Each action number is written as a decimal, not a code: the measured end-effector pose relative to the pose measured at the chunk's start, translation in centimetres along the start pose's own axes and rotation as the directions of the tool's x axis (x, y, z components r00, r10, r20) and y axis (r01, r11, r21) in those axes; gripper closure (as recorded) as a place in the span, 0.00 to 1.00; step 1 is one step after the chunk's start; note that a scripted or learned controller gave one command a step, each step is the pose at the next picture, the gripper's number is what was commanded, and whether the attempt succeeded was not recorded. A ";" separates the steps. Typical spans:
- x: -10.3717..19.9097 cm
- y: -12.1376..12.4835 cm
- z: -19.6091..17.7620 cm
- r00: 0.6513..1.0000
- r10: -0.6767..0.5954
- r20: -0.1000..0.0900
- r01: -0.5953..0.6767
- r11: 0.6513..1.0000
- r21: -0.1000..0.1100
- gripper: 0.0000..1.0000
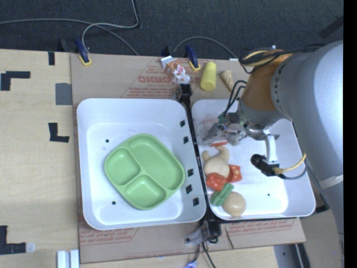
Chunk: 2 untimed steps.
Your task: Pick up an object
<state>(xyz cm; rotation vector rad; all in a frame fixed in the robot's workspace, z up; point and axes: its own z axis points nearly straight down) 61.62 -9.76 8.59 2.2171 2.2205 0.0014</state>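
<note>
The grey arm [312,94], with its orange band, reaches in from the right over the right bin [290,200]. Under both bins lies a cardboard sheet [134,77] printed with red lettering; the words are too blurred to read. The left bin [95,121] holds a green plate [144,171] with three compartments, lying tilted near its middle.

The right bin holds a cluster of toy food near its left wall. A pale chicken leg [216,163] lies uppermost, with a red piece [234,173] just to its right and a tomato [216,181] touching it below. A green pod [222,195] lies under the tomato, and a beige potato [234,203] sits at the bottom of the group, touching the pod.

The gripper [220,130] hangs over the upper left part of the right bin, just above the chicken leg. Its fingers look spread apart, with nothing seen between them.

Behind the bins, on the cardboard, stand a yellow bottle [208,76], a small tan piece [227,79] beside it, and a small carton [175,70] with red markings that cannot be read.
</note>
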 end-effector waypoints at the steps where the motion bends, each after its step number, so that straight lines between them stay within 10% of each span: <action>1: 0.3 0.5 0.0 1.000 0.000 -0.001 0.000 1.000 0.002 0.00; 2: 0.4 0.5 -0.9 1.000 0.000 -0.001 0.000 1.000 0.002 1.00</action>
